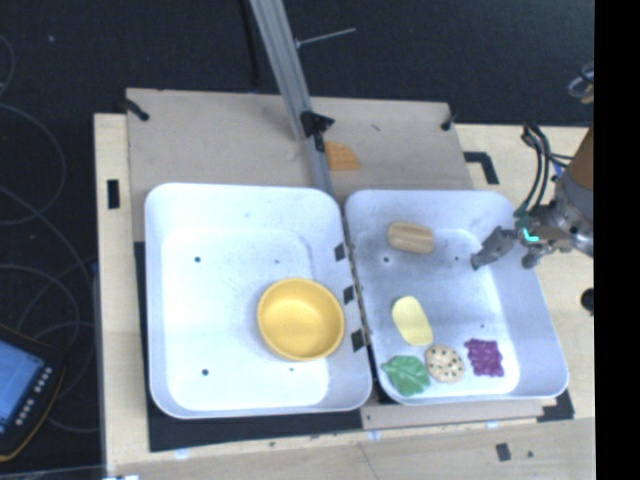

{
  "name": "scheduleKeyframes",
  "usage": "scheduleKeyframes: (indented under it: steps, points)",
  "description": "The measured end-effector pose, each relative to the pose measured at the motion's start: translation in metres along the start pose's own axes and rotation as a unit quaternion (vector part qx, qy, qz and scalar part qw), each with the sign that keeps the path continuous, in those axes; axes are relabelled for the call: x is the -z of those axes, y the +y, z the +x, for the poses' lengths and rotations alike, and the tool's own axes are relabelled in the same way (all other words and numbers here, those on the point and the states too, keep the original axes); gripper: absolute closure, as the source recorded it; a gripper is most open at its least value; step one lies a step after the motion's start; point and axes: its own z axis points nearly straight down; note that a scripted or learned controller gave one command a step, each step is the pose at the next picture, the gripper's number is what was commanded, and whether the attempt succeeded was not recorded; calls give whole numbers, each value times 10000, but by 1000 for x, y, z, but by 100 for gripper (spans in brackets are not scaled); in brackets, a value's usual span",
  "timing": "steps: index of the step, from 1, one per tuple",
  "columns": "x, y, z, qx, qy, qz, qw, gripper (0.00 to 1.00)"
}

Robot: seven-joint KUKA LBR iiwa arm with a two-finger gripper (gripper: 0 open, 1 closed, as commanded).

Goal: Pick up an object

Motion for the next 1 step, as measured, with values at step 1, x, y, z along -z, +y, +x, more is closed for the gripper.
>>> scheduleKeyframes:
  steps: [1]
  points:
    - [-53,7,-8,-19,-2,24,10000,0]
